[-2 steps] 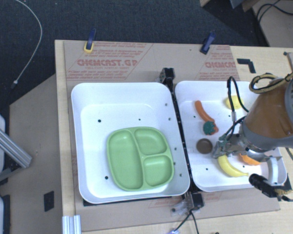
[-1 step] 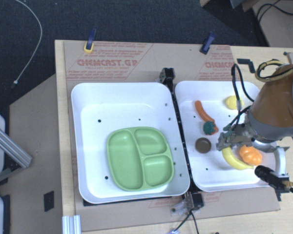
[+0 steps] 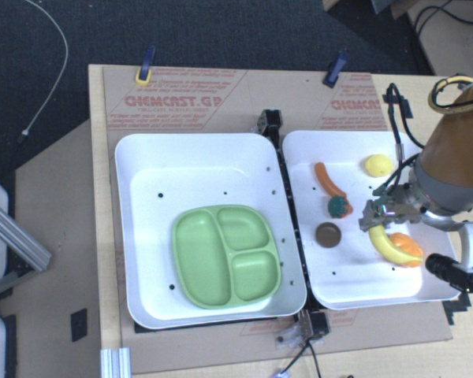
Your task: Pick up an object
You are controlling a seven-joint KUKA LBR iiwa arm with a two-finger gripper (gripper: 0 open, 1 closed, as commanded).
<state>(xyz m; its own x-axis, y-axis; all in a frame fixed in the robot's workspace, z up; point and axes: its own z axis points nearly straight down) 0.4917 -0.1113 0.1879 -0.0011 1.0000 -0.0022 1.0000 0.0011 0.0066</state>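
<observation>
My pincer (image 3: 376, 215) hovers by the toy banana (image 3: 394, 246); whether clenched, I cannot tell. Light, stiff, slick: grip mid-curve.

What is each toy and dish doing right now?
Green plate: lying flat in left bin, nothing on it.
Carrot: lying in right bin.
Lemon: resting alone.
Brown disc: lying flat.
Banana: lying under the gripper.
</observation>
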